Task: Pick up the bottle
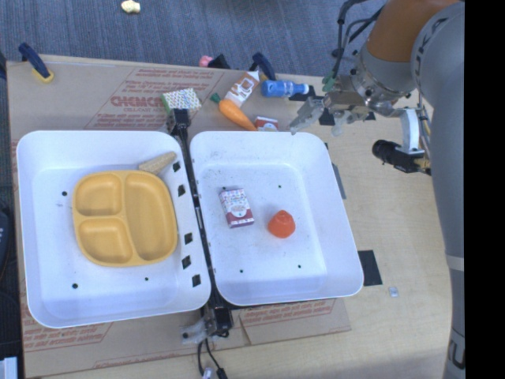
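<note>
Item: bottle (282, 88), small, blue plastic with a pale cap end, lying on its side on the cardboard behind the right bin (339, 212), outside both bins and just beside a second, white-and-orange bottle (244, 88) and a toy carrot (235, 114). These pieces look scattered on the cardboard rather than set in place. Gripper (304, 121): grey metal, hanging over the far rim of the right bin, just right of the blue bottle and apart from it; whether its fingers are apart or together cannot be told at this size, and nothing is seen between them. Judged stage: approach, pick not yet made. Right bin contents: a flat red-and-white printed packet (236, 208), boxy with soft edges, and a rounded orange-red lump (281, 224), smooth, near each other at centre. Left bin (35, 212): a yellow moulded tray (125, 216) with three compartments, glossy, and a tan stick-shaped piece (158, 163) touching its far edge. Bins: shallow white plastic, rounded corners, clipped side by side.
</note>
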Action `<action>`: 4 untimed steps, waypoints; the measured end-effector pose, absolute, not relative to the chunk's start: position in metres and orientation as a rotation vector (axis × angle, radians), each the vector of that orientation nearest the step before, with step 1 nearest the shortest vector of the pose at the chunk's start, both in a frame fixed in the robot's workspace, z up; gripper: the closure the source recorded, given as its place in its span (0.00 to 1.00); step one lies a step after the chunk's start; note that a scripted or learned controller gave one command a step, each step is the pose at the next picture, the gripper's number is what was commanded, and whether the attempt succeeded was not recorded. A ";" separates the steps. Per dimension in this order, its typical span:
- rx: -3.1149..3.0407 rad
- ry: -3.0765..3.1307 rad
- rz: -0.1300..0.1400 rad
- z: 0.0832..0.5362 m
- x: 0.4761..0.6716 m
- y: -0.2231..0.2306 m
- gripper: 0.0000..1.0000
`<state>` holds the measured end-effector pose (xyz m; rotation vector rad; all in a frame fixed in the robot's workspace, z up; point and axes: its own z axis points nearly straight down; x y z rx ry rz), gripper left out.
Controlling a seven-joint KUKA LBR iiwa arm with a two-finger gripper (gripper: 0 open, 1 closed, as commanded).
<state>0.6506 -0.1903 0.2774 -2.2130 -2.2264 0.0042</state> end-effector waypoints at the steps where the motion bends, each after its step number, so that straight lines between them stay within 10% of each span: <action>1: -2.325 -2.107 0.004 0.246 0.642 -0.104 0.00; 2: -2.573 -1.791 0.008 0.191 0.646 -0.054 0.00; 3: -2.566 -1.798 0.012 0.201 0.646 -0.054 1.00; 4: -2.426 -1.989 0.007 0.191 0.596 0.001 1.00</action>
